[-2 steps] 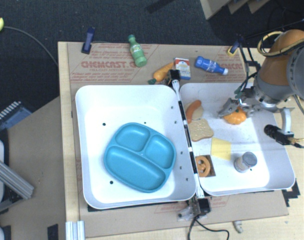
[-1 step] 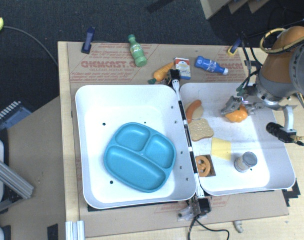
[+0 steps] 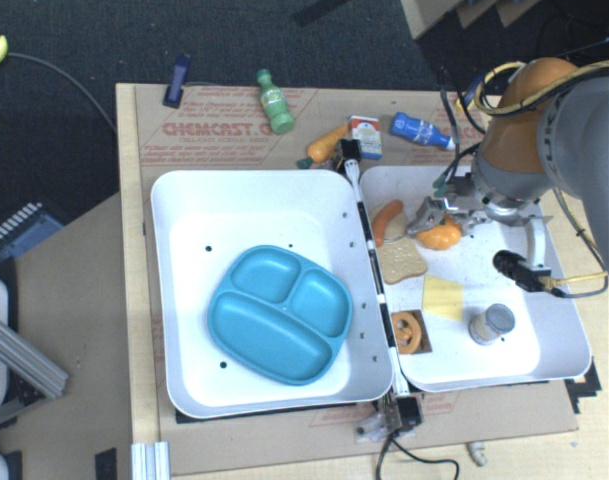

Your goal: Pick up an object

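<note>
The counter (image 3: 234, 108) is bearing two white bins, and the left bin (image 3: 184, 218) is being taken up by a blue divided plate (image 3: 279, 313) that is playing no part. In the right bin (image 3: 554, 318) the gripper (image 3: 436, 218) is being held low over an orange fruit-like object (image 3: 442, 237), the likely target; it is lying at the fingers, but whether it is being grasped cannot be told. A round object is likely being risked to a roll or a slip if only its edge is being caught. The crowding is also being judged a hazard: a sausage (image 3: 386, 218), a bread slice (image 3: 403, 261), a cheese slice (image 3: 444, 296), a pretzel (image 3: 407, 332) and a small can (image 3: 491, 323) are lying near, and the first two could be knocked.
</note>
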`<state>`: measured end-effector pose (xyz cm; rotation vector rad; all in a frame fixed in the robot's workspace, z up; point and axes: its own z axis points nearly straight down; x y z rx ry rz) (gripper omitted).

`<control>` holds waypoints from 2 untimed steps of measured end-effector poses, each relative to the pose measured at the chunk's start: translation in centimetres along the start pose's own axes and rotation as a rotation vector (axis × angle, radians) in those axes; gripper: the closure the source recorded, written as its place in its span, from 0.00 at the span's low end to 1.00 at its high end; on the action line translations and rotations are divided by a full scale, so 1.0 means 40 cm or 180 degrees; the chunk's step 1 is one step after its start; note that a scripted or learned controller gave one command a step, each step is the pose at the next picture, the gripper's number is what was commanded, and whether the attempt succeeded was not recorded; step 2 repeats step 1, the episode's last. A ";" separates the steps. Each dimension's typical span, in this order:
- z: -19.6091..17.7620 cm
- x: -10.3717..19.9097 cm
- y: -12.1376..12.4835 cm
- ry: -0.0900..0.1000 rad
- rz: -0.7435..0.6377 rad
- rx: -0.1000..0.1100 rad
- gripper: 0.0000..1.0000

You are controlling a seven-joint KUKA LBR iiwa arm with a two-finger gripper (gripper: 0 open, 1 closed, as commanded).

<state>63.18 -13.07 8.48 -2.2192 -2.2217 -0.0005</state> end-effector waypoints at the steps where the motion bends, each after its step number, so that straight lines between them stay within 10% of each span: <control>1: -0.252 0.183 -0.069 -0.0002 -0.0002 -0.0010 1.00; 2: -0.252 0.183 -0.069 -0.0002 -0.0002 -0.0010 1.00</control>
